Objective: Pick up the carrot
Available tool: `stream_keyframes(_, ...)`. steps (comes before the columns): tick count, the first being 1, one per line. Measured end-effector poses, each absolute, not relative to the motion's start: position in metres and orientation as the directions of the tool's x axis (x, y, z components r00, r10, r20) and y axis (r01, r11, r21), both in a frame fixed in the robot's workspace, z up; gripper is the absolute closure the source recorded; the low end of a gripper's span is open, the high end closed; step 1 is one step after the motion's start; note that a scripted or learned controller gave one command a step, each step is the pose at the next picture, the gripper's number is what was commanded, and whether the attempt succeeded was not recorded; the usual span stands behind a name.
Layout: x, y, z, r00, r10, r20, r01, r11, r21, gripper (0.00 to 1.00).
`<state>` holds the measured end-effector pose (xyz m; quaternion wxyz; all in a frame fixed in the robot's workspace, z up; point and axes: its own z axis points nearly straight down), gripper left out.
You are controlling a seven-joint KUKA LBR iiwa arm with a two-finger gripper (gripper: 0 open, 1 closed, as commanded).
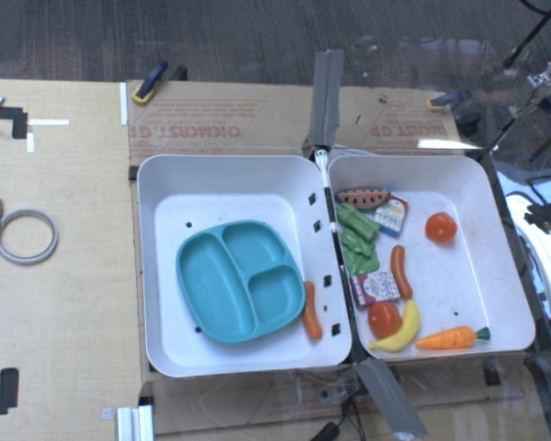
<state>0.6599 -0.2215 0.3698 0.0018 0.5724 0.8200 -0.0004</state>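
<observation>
a lab workbench: two white bins (pixel 151 246) of toy food on cardboard (pixel 230 122), tape roll (pixel 24 236) nearby.

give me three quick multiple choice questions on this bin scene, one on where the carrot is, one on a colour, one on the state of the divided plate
1. Where does the carrot lie?
A. on the teal plate
B. in the right bin, near its front right corner
C. on the bench beside the tape roll

2. What colour is the divided plate?
A. teal
B. red
C. yellow

3. What state is the divided plate in?
A. stacked on top of the banana
B. propped upright on the bin wall
C. lying flat in the left bin with nothing in its compartments

Answers:
1. B, the orange carrot with its green tip rests on the floor of the right bin, just right of the banana.
2. A, its whole surface is teal against the white left bin.
3. C, it lies flat and all three compartments show bare teal; a small sausage lies beside its right edge.
</observation>
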Motion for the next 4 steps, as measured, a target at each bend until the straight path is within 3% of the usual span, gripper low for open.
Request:
stream_keyframes(1,0.652,-0.209,0.209,-0.575,0.818,-0.001,0.818,0.575,0.0,1.0)
stream_keyframes(2,0.66,-0.22,0.394,-0.483,0.875,-0.004,0.875,0.483,0.002,1.0)
stream_keyframes(3,0.639,-0.222,0.428,-0.655,0.755,-0.005,0.755,0.655,0.001,1.0)
stream_keyframes(4,0.642,-0.221,0.442,-0.713,0.701,-0.004,0.701,0.713,0.001,1.0)
